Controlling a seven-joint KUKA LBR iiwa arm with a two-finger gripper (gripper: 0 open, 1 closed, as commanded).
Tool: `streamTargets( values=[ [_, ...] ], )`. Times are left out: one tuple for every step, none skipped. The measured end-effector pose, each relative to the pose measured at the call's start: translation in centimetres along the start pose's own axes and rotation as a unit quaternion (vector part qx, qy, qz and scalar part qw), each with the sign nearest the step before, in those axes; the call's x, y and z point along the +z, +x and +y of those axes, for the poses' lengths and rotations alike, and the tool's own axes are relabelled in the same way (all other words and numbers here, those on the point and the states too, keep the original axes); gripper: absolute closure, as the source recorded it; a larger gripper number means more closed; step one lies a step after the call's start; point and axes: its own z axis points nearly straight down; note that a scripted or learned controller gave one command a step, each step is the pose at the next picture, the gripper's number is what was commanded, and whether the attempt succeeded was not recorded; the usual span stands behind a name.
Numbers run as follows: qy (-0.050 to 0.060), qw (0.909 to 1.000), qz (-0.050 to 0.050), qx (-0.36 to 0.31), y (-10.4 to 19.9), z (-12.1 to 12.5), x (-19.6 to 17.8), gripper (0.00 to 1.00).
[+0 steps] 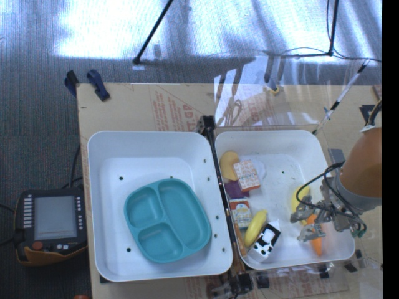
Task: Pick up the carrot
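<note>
The carrot (pixel 318 244) is a small orange piece near the front right corner of the right bin (pixel 280 143). My gripper (pixel 313 224) reaches in from the right and hangs directly over the carrot's upper end, covering part of it. More orange shows in among the gripper parts just above the carrot's tip. Whether the carrot is gripped is not clear at this slant.
A yellow fruit (pixel 295 199) lies just left of the gripper. Further left are a banana (pixel 255 227), a black-and-white carton (pixel 268 241), an orange box (pixel 240 213), a pink-and-white box (pixel 247 175) and a yellow round piece (pixel 229 161). A teal divided plate (pixel 167 220) is in the left bin (pixel 106 161).
</note>
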Motion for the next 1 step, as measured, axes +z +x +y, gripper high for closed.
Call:
streamTargets(
  values=[
    [0.002,0.9837,-0.004,0.18,-0.58,5.89,-11.55,1.0]
  ],
)
